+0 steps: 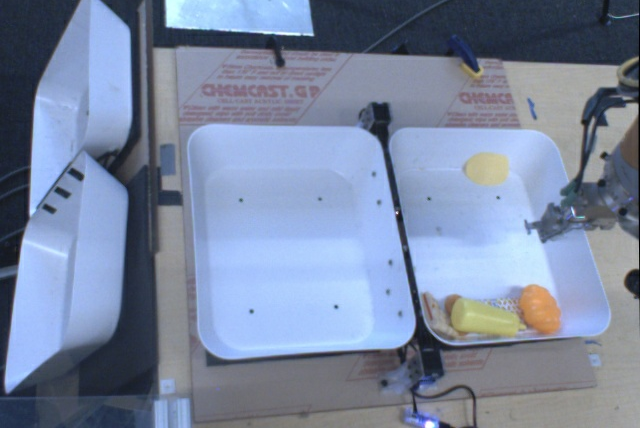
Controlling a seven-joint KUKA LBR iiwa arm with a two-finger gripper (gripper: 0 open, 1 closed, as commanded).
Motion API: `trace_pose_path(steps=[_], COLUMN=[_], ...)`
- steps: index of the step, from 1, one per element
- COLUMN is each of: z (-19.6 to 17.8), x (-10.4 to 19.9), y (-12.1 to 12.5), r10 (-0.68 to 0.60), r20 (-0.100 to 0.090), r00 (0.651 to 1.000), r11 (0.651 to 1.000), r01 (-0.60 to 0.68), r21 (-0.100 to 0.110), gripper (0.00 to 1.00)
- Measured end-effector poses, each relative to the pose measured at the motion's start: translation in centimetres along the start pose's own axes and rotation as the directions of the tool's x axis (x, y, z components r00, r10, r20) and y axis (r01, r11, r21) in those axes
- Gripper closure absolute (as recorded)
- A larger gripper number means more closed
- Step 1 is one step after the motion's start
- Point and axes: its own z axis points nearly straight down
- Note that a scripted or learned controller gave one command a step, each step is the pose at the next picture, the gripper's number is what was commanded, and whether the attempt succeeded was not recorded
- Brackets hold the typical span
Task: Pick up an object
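At three o'clock, over the right bin's rim, the gripper hangs; whether it is open or closed I cannot tell. The objects lie apart: a yellow disc at one o'clock, a yellow block and an orange fruit at five o'clock. A descent here may meet only bare floor. The board reads "CHEMCAST".

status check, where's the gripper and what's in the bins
Gripper over right bin's right edge. Yellow disc at back; orange fruit, yellow block in front corner.
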Motion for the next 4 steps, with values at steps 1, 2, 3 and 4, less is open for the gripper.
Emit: trace_pose_path(steps=[1,2,3,4], z=[-1.7,-0.8,-1.6,-2.6], x=[0.0,4.8,10.6,15.3], y=[0.1,1.4,2.7,4.4], r10=[0.001,-0.002,-0.004,-0.003], r20=[0.000,-0.002,-0.002,-0.002], r00=[1.000,1.000,1.000,1.000], r11=[1.000,1.000,1.000,1.000], r01=[-0.001,0.002,0.004,0.003], r21=[0.003,0.004,0.003,0.003], gripper=[1.00,1.00,1.00,1.00])
